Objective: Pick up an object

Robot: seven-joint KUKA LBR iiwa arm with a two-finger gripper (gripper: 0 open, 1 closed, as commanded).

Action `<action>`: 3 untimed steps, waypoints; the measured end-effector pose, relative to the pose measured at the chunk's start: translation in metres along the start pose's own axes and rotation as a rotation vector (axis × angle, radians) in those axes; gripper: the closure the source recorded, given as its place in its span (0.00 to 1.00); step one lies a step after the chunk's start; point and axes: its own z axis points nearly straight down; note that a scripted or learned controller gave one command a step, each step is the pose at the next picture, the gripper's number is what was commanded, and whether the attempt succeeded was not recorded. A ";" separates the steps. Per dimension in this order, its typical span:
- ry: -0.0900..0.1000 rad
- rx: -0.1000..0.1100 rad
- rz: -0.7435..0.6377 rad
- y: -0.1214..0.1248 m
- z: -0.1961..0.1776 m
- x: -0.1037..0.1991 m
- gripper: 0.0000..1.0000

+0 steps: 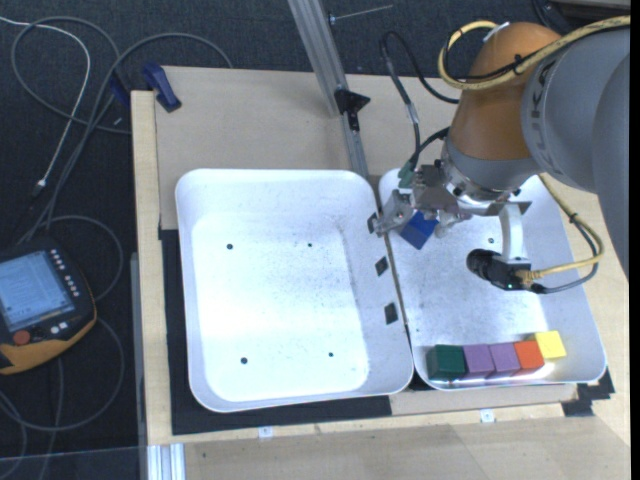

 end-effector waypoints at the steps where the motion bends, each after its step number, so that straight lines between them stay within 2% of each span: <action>1: -0.003 -0.003 0.005 -0.006 -0.007 -0.056 0.00; 2: -0.007 -0.006 0.006 0.032 -0.005 -0.178 0.00; 3: 0.001 0.007 0.002 0.051 0.086 -0.200 0.00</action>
